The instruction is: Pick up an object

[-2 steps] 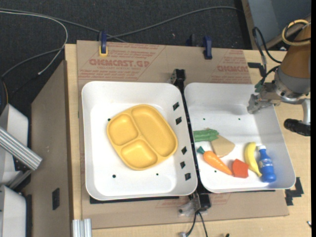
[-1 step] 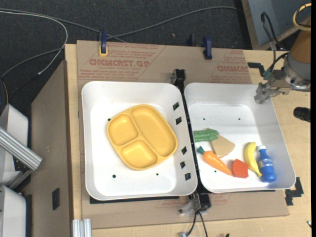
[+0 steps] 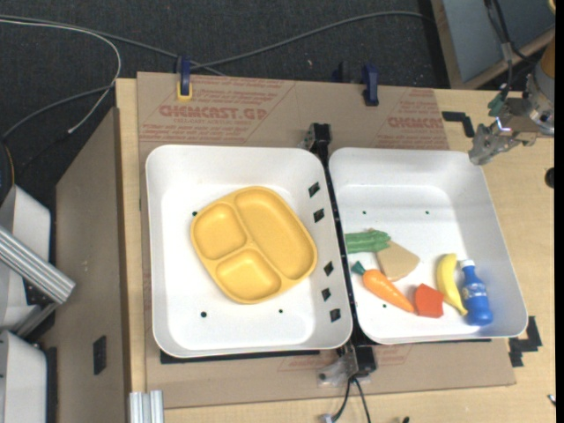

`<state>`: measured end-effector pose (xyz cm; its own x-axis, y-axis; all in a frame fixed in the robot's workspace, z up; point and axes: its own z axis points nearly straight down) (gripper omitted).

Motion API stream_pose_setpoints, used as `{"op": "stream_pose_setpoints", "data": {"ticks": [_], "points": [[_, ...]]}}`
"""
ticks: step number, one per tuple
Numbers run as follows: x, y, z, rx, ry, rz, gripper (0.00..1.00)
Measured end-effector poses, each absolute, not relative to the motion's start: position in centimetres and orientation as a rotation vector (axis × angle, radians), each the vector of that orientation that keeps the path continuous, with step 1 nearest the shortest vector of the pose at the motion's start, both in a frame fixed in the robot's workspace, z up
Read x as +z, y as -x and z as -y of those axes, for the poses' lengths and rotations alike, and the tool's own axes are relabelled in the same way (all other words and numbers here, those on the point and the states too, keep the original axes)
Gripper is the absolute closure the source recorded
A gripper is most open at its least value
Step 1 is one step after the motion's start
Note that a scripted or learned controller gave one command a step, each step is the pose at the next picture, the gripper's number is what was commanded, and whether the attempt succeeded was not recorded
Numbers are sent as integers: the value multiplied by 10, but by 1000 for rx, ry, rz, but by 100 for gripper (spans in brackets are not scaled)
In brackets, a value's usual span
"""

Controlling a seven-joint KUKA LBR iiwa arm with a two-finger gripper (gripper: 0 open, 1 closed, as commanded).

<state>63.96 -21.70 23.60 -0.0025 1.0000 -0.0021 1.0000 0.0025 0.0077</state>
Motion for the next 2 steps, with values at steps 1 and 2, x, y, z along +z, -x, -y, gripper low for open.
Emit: {"op": "stream_pose_setpoints", "data": {"ticks": [1, 2], "points": [[254, -640, 217, 3, -2217, -2221, 100], [261, -618, 169, -1, -2221, -2226, 100]]}}
